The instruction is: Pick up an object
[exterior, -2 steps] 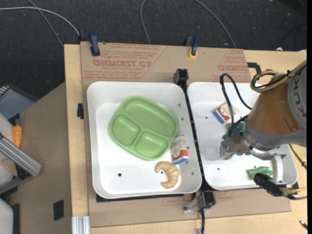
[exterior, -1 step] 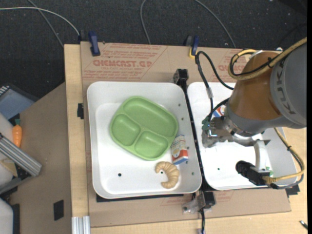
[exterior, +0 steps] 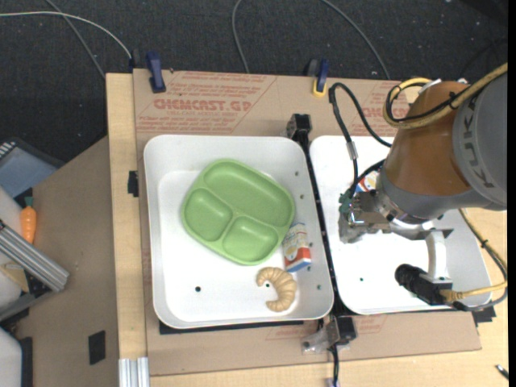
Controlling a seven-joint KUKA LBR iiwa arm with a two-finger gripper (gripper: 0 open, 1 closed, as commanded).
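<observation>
1 glossy green plate (exterior: 239,210), curved croissant (exterior: 279,287)

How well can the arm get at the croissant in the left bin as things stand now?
Probably yes. The croissant lies uncovered near the front of the left bin, apart from the green tray, with only a small can close by. The gripper hangs over the right bin.

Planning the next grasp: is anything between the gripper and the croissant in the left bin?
The gripper sits over the right bin. Between it and the croissant lie the bins' adjoining walls; a small red-and-white packet lies beside the croissant.
</observation>
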